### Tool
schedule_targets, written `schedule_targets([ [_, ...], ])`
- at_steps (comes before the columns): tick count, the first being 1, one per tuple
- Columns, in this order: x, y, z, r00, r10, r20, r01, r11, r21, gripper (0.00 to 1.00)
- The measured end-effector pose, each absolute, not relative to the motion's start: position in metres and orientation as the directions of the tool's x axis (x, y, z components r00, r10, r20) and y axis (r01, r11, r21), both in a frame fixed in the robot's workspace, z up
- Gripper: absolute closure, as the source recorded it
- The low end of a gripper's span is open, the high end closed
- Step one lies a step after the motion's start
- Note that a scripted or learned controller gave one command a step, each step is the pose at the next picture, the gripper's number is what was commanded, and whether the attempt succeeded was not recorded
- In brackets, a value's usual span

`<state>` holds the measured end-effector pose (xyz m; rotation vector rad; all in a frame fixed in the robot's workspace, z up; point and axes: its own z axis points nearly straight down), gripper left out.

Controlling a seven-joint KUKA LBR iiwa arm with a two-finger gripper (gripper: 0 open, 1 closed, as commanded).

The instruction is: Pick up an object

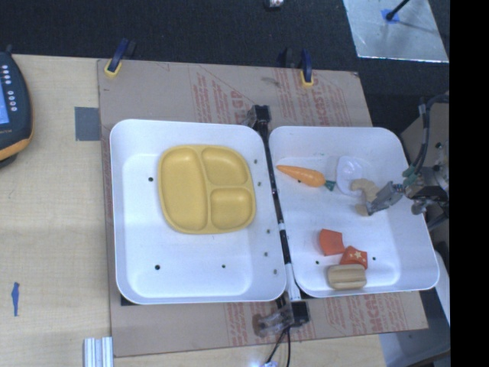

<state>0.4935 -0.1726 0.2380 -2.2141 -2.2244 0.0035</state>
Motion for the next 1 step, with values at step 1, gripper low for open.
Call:
schedule_targets([
  [1,0.4762,-0.0999,0.0852,-0.01,1.0,0.006,1.0,0.01,-0.011,0.0],
])
